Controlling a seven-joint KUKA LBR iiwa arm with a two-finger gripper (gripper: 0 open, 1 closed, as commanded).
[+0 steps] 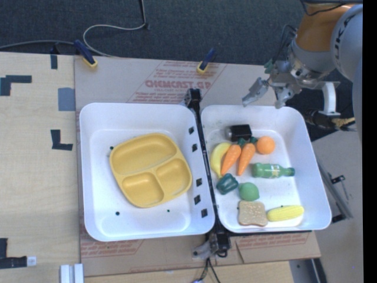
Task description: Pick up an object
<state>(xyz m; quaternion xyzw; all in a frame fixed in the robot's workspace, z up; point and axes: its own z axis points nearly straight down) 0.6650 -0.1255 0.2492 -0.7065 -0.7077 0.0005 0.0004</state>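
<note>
At upper right of the frame we see the gripper [266, 96] with fingers spread apart and nothing between them, hovering just above the far rim of the right bin [306, 135]. Inside that bin lie two carrots [238, 156], an orange [265, 145], a green bottle [272, 170], bread [253, 213] and corn [285, 213]. The left bin [94, 175] holds a yellow tray [150, 168].

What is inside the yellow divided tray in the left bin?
Nothing shows in the yellow divided tray: all three of its compartments look bare. It lies in the left bin, and it covers the bin floor beneath it, so anything under it cannot be seen.
</note>
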